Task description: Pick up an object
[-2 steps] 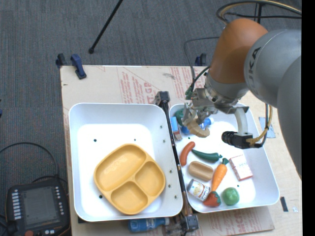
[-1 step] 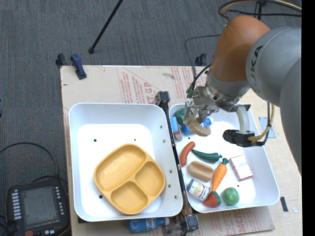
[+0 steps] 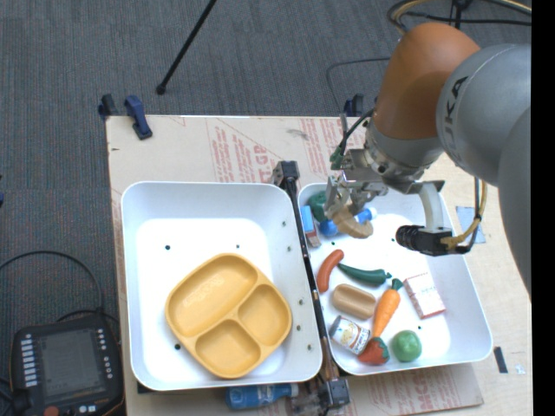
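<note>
Tool (image 3: 345,206): grip state cannot tell, at right bin (image 3: 468,319) upper-left corner
Room: open floor mid-right
Nearest item: tan piece (image 3: 355,225)

Bench (image 3: 225,141) bears left bin (image 3: 139,206), right bin (image 3: 473,319).

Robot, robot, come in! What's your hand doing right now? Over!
Hand low over the right bin's far left corner. Tan toy and blue toy right below it. Nothing seen gripped. Red sausage and green pepper lie nearby.

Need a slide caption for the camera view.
Arm's gripper low at right bin's far end among toy food; yellow divided plate in left bin.
</note>
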Controlling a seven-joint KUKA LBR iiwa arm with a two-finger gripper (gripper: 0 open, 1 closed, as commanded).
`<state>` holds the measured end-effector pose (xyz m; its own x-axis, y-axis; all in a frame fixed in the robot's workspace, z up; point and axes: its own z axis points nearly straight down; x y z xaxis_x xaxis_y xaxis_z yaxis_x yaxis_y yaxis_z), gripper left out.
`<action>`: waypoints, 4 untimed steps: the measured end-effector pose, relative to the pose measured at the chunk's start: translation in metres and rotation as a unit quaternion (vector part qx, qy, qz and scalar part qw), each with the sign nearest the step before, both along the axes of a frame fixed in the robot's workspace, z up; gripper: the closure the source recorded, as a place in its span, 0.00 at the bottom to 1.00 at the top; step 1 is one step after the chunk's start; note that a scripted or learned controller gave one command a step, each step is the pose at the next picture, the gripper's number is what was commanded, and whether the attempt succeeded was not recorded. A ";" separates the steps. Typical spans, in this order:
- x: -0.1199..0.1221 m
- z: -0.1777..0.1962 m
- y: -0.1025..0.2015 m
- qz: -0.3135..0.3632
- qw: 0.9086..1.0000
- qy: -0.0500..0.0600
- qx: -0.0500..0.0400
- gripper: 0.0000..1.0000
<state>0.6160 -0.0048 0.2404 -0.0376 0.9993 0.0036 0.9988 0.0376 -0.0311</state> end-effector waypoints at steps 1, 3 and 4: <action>0.000 0.008 0.000 0.003 1.000 0.002 0.000 1.00; 0.001 0.022 0.000 0.008 1.000 0.007 0.000 1.00; 0.001 0.030 0.000 0.010 1.000 0.009 0.000 1.00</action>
